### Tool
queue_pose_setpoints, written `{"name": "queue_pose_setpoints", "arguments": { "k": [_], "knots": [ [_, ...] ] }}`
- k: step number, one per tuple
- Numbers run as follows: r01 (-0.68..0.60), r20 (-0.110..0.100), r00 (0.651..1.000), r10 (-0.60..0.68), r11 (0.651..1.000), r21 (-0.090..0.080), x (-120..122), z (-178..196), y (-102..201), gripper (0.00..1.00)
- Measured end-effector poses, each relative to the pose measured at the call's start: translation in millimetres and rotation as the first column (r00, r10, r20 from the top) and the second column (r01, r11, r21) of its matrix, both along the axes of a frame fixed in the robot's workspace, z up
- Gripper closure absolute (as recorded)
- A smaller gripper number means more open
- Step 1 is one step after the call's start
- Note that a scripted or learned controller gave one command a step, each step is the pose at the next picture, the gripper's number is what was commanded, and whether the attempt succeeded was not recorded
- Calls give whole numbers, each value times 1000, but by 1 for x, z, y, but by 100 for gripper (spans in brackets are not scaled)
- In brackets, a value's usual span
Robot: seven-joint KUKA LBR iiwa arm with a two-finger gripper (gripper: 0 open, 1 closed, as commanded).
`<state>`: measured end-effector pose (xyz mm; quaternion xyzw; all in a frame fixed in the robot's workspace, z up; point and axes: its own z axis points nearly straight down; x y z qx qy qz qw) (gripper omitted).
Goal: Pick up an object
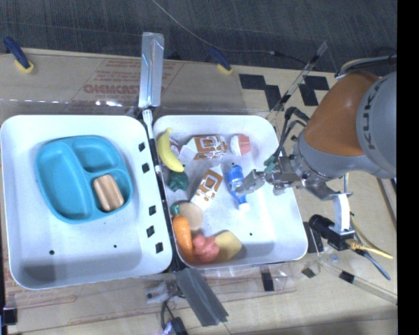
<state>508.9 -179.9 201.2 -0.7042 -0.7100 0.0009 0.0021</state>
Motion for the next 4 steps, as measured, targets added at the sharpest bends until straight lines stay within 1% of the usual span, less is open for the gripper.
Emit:
{"name": "queue_pose_setpoints", "arguments": {
  "k": [1, 2, 3, 4],
  "knots": [
    [42, -4, 999, -42, 999, -1, 36, -57, -1, 0],
    [-78, 3, 997, 78, 997, -1, 66, -108, -15, 0],
    [-82, 3, 997, 82, 997, 0, 67, -98, -14, 100],
    [114, 7, 993, -114, 993, 1, 105, -7, 102, 100]
  ]
}}
